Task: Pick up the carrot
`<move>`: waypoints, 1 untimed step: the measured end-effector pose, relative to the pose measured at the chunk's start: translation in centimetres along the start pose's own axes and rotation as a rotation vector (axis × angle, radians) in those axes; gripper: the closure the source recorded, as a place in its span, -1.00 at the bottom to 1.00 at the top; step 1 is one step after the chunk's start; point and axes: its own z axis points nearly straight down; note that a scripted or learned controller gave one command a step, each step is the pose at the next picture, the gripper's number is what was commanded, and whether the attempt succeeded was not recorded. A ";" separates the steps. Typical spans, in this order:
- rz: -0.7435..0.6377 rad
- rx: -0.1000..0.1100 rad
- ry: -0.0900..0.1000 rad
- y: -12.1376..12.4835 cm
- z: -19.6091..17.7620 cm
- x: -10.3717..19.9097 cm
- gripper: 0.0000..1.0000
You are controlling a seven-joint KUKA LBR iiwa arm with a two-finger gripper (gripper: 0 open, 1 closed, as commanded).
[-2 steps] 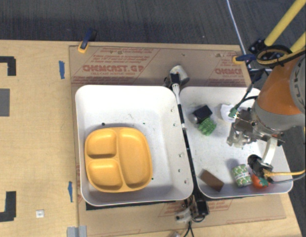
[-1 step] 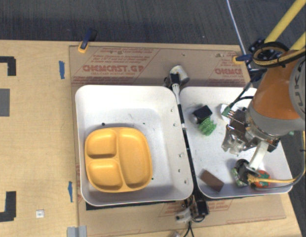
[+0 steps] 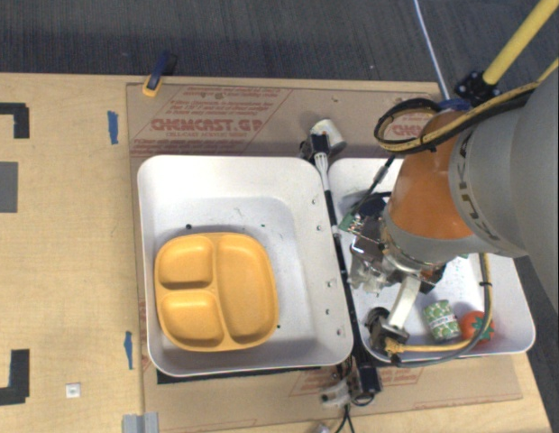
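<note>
1. The carrot (image 3: pixel 476 321) lies in the near right corner of the right bin (image 3: pixel 518 307), just beside a green-and-white can (image 3: pixel 439 320).
2. Its green top points toward the near rim; its long axis is unclear.
3. The gripper (image 3: pixel 374 264) hangs over that bin's left side; I cannot tell whether it is apart or together.

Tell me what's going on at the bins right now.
The arm reaches in from the right and hangs low over the right bin. The carrot lies in that bin's lower right corner, beside a small green-and-white item, and it is not lifted. The left bin holds a yellow divided plate.
</note>
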 end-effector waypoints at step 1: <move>0.000 0.000 0.000 0.0 0.0 0.0 -1.00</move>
